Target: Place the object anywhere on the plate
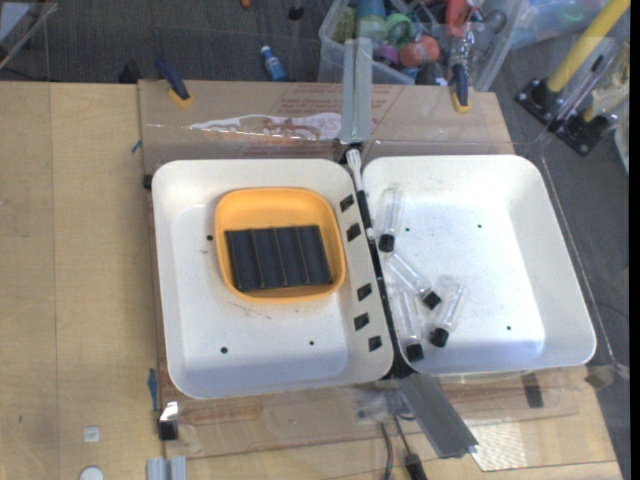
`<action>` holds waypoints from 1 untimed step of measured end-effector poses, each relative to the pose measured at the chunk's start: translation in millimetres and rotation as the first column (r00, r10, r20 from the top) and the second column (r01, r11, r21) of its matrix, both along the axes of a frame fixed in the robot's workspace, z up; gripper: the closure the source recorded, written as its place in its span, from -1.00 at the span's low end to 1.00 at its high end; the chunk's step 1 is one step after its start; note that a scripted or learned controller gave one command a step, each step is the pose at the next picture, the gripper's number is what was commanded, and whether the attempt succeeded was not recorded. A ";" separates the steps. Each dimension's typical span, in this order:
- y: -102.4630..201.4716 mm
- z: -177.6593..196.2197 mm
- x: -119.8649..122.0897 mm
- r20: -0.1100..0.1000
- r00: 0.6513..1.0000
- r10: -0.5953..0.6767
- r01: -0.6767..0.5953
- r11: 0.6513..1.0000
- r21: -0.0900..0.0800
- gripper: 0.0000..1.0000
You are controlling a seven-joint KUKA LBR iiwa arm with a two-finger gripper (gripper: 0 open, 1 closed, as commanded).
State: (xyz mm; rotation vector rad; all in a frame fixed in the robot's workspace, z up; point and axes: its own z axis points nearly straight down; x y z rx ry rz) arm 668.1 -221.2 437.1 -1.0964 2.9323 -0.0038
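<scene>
- We see the black ribbed object (278, 258) lying flat on the orange plate (232, 217) — in the left bin (190, 358).
- Clear tubes (420, 298) lie in the right bin (520, 218).
- The fingers' state we cannot tell.

A light wooden table (70, 268) seen from above. Two shallow white bins sit on it side by side, edges touching: the left bin (190, 353) and the right bin (520, 238). Behind them lies a brown cardboard sheet (250, 103) with a strip of crumpled clear tape (265, 124). A blue clamp (176, 86) grips the sheet's far left edge.
</scene>
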 end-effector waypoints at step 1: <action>0.3 -0.5 0.0 -0.001 0.918 0.397 -0.397 0.918 -0.003 1.00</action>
